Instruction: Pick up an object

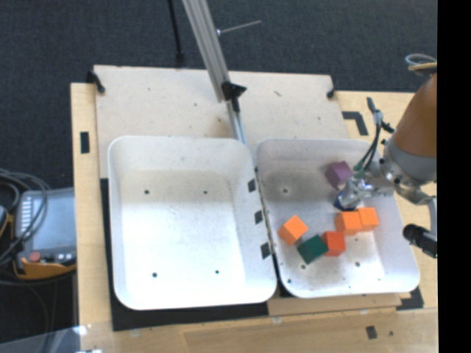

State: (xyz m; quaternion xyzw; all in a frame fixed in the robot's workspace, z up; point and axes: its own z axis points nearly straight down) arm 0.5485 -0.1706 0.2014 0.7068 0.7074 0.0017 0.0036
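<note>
A wooden bench (88, 197) fills most of the view, seen from above at a slant, with dark carpet around it. On it sit two shallow white bins side by side, their inner edges touching down the middle. The left bin (118, 219) has a bare floor, speckled with a few small dark dots — wide open room from wall to wall. The right bin (291, 164) holds all the blocks, gathered in its lower right half; its upper left part is open floor.

The grey arm (412, 157) reaches in from the right, an orange band above its wrist. Its gripper (350, 195) hangs low over the right bin, near the bin's right wall, between a purple block (339, 172) just above it and an orange block (358, 220) just below. Whether the fingers are apart or together cannot be told — they blur into the metal tip, and no block is visibly between them.

Further left lies a second orange block (294, 229), apart from the rest and close to the bin's left wall. A green block (313, 248) sits below it, touching a red-orange block (335, 243) on its right.

A slim metal pole (210, 46) slants from the top edge down to the seam between the bins.
</note>
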